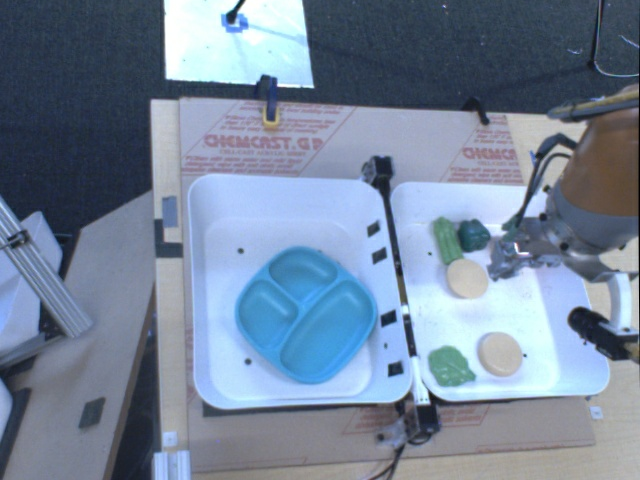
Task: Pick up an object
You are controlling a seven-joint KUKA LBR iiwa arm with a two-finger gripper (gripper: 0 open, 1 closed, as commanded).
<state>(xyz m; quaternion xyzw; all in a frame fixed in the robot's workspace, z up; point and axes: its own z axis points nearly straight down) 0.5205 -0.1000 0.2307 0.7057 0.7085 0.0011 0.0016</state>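
The right bin (565, 363) holds several small things. A light green stick (446, 239) lies at its back left beside a dark teal lump (473, 234). A beige round piece (466, 280) sits just in front of them. A tan disc (500, 354) and a green leafy piece (450, 366) lie near the front edge. My gripper (503, 260) hangs low over the bin, just right of the beige round piece and below the teal lump. Nothing shows between its fingers.
The left bin (220, 268) holds a blue divided plate (305, 313). A black divider with clips (392, 268) runs between the two bins. The arm (600, 183) comes in over the right bin's far right side.
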